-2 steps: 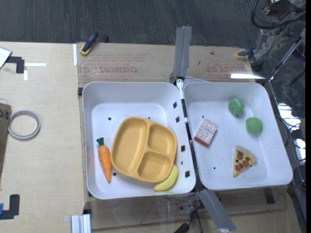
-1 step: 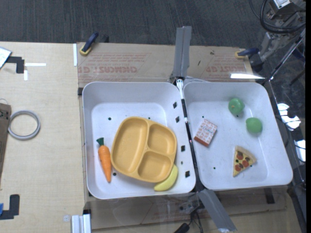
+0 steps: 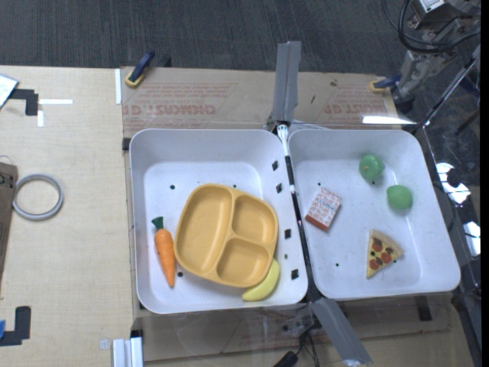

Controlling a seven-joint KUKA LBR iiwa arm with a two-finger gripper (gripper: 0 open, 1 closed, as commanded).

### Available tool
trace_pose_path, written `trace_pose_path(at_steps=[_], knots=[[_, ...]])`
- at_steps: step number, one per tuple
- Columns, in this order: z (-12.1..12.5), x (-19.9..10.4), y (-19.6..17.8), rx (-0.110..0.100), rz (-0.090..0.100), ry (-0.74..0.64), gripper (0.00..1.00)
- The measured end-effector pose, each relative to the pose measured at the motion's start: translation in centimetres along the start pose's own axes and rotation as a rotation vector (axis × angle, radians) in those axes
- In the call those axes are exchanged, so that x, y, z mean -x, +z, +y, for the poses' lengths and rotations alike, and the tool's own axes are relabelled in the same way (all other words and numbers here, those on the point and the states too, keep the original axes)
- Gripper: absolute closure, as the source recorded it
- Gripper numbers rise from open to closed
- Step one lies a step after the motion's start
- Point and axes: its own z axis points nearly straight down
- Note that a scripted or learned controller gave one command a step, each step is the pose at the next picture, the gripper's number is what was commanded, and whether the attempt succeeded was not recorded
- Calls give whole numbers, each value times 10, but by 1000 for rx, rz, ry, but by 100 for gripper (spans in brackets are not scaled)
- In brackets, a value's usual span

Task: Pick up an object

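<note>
Two white bins (image 3: pixel 428 281) sit well below and left of the raised gripper (image 3: pixel 409 71), its state unclear; the pizza slice toy (image 3: pixel 381 253), lying flat, could slip a pinch.

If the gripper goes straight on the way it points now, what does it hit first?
Probably the cardboard behind the right bin, beside the blue clamp. The gripper hangs high, so depth is unclear.

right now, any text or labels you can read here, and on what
Cardboard sheet behind the bins: red print, upside down and blurred; not readable with confidence.
Small box in the right bin: pattern or print too small to read.
No other text can be made out.
</note>
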Motion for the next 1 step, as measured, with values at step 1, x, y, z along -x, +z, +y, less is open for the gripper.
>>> trace_pose_path(at_steps=[1], knots=[[5,26,0,2,-1,-334,100]])
